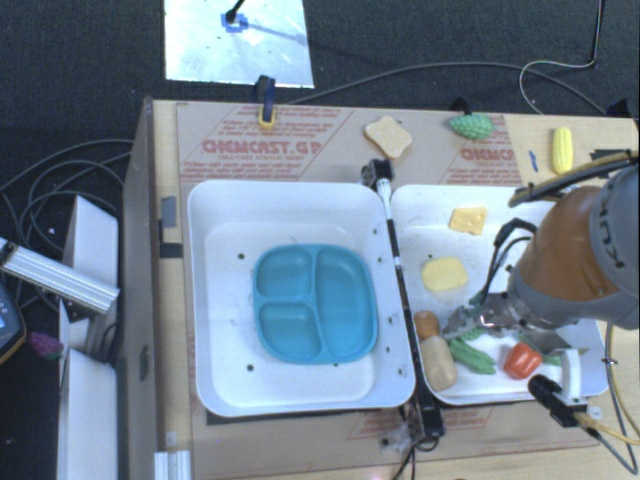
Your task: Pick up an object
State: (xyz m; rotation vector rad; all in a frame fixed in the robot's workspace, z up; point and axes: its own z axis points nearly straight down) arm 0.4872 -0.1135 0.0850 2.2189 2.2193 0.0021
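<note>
Two shallow white bins sit side by side on a brown cardboard-covered surface (pixel 300 143), seen from above at a slant. The left bin (pixel 215 238) holds a blue divided plate (pixel 315 303) lying flat near its middle. The right bin (pixel 420 213) holds a scatter of toy food: a pale yellow wedge like cheese (pixel 468 220) toward the far side, a round yellow piece (pixel 444 274) nearer the middle, and along the near left edge a small brown piece (pixel 427 325) touching a tan potato-like piece (pixel 438 361). Just right of those lie a green pod-shaped piece (pixel 472 356) and a red-orange piece (pixel 521 360). The grey arm with its orange band (pixel 565 253) reaches in from the right, low over the right bin. Its gripper (pixel 478 318) is just above the green piece, between the round yellow piece and the red-orange one; how far it is open, I cannot tell, and nothing can be made out in its hold. Beyond the bins, on the far part of the surface, lie a slice of toy bread (pixel 388 137), a green bumpy item (pixel 471 126) and a yellow corn cob (pixel 562 150).
</note>
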